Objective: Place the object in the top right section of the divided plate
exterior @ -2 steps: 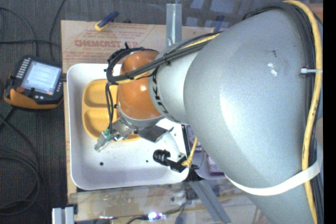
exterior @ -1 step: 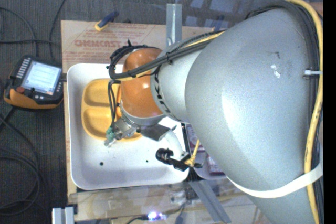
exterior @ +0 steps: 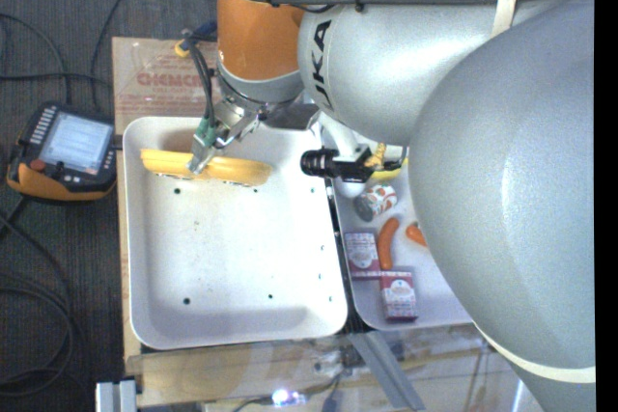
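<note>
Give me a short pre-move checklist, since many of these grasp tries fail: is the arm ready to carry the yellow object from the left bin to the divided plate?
1. Gripper over the yellow object: ok, it sits right at it.
2. Object seen between the fingers: cannot tell.
3. Object lifted off the left bin: cannot tell.
4. Divided plate and its top right section located: cannot tell, the arm covers much of the right bin.
5. Path to the right bin: cannot tell, small items lie there.

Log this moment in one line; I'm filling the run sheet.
tool: over left bin, at yellow corn cob | grasp: unclear | right bin: carrot, small packets
</note>
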`<act>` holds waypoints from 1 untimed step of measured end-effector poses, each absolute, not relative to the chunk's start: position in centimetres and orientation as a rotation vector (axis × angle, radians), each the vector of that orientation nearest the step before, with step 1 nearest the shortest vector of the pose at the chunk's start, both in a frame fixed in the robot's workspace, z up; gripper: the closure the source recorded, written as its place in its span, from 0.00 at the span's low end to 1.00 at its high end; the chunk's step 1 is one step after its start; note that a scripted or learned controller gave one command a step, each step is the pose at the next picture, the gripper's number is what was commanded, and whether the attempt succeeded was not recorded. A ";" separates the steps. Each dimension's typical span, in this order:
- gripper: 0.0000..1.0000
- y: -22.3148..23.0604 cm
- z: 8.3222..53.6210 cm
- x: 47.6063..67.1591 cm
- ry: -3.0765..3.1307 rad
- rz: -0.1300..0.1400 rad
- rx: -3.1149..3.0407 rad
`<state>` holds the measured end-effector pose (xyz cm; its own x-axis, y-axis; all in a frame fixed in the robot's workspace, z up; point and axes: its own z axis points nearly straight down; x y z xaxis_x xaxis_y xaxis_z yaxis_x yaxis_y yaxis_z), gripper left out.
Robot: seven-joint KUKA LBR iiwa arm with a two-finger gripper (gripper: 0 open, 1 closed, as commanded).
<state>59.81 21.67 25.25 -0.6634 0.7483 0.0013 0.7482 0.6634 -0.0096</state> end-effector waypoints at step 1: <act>0.00 21.7 25.6 59.9 -2.865 0.006 -1.289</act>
